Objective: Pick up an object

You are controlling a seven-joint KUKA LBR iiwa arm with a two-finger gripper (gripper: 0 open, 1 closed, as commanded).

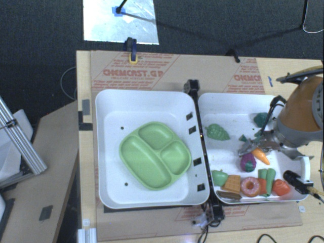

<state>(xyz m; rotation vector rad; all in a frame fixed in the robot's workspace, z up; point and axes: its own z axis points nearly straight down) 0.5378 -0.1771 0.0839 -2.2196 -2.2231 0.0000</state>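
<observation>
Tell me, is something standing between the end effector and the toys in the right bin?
Nothing visible does. The end effector is already low inside the right bin, right beside the purple toy and the orange carrot. The other toys lie along the bin's near edge, not between them.

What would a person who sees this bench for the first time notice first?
Probably the large green divided plate, which lies alone in the left bin. Next, the cluster of small colourful toy foods in the right bin, mostly along its near edge, among them a pink doughnut and an orange carrot. The grey and orange arm reaches in from the right, with its gripper low over the carrot and a purple piece.
</observation>
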